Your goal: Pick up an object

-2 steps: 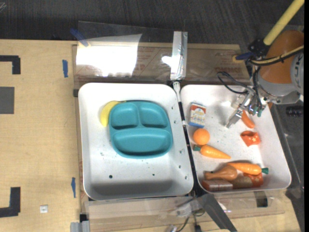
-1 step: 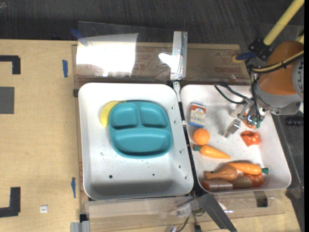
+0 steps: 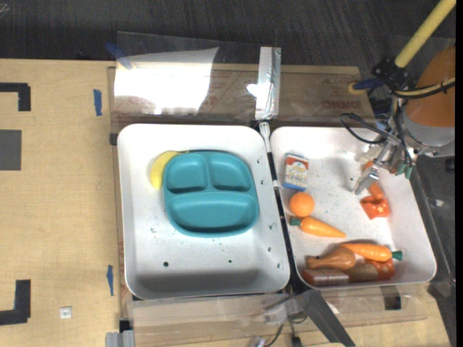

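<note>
My hand [image 3: 367, 176] hangs low by the right bin's [image 3: 427, 262] right wall, just above the small orange block [image 3: 375, 207]. I'd centre over the block, drop straight and close gently, clear of the wall.

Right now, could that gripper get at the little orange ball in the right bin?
Probably yes. The orange ball lies uncovered near the right bin's left side, with a carrot just below it. The gripper hovers over the same bin, with bare floor between them.
</note>
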You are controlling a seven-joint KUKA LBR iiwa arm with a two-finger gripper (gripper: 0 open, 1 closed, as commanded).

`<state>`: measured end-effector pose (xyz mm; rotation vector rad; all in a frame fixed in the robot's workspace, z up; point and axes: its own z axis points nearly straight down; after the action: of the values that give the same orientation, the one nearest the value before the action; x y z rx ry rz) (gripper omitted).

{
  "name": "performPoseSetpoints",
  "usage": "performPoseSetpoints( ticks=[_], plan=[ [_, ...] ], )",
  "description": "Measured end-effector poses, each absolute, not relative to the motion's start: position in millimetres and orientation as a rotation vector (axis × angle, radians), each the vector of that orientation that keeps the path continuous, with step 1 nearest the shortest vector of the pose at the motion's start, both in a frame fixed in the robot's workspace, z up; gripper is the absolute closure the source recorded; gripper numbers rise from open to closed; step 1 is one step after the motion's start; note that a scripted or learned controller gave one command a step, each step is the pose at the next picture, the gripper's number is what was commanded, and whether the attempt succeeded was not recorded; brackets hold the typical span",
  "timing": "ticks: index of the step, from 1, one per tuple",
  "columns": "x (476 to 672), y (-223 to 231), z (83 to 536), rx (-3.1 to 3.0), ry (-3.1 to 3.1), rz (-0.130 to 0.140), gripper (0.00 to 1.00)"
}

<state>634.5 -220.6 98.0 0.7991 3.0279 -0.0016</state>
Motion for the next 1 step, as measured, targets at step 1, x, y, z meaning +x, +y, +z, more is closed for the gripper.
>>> performPoseSetpoints(
  ticks=[1],
  plan=[
    [617.8, -199.2, 87.6, 0.816, 3.026, 0.0, 0.0]
  ],
)
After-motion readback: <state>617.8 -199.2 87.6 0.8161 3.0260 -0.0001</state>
